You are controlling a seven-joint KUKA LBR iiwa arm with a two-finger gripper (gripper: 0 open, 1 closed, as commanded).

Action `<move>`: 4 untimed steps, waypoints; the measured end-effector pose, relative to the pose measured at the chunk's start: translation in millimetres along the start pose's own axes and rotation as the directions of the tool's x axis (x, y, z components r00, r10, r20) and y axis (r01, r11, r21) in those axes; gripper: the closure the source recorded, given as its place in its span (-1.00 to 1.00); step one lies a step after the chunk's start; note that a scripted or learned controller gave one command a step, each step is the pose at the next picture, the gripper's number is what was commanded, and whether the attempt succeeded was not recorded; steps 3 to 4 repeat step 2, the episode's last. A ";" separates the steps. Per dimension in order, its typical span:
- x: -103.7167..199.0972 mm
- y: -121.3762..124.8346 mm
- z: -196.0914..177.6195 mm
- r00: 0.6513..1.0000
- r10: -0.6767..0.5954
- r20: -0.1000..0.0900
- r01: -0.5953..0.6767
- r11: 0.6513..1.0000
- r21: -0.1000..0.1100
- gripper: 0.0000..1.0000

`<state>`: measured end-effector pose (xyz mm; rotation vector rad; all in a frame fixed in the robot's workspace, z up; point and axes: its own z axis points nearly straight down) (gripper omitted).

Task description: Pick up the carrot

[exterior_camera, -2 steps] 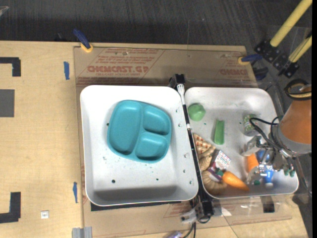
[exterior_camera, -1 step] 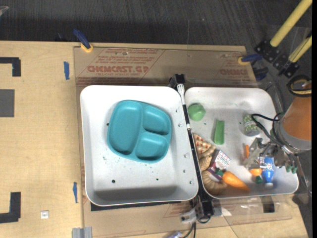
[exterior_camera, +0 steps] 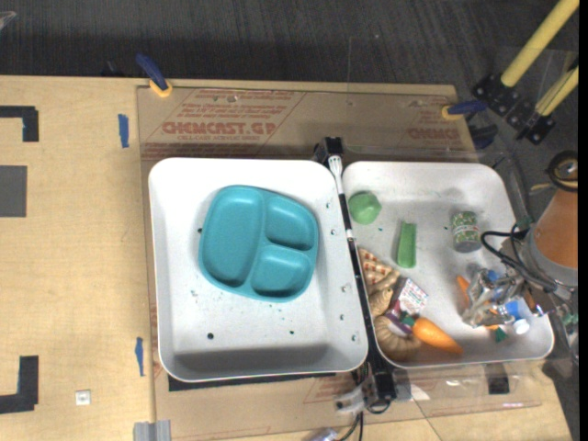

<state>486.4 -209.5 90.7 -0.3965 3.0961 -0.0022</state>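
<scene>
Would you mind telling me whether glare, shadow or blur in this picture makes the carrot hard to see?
In the camera view the light is even and soft: the carrot reads as clear orange against the white right bin, with no glare on it; the whole frame is slightly soft, so the clutter around the pincer blurs together; the teal tray casts only a faint shadow.

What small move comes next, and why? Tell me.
Probably shift the gripper left and slightly toward the bin's near edge, over the carrot. It sits at the right bin's right side, beside the carrot rather than above it.
</scene>
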 end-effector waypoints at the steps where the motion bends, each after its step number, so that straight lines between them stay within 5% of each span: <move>1: -87.1 21.6 1.4 0.992 0.125 -0.003 -0.125 0.992 0.001 1.00; 2: -84.6 20.6 2.7 0.992 0.128 -0.007 -0.128 0.992 0.000 -1.00; 4: -84.6 20.6 2.7 0.992 0.128 -0.007 -0.128 0.992 0.000 -1.00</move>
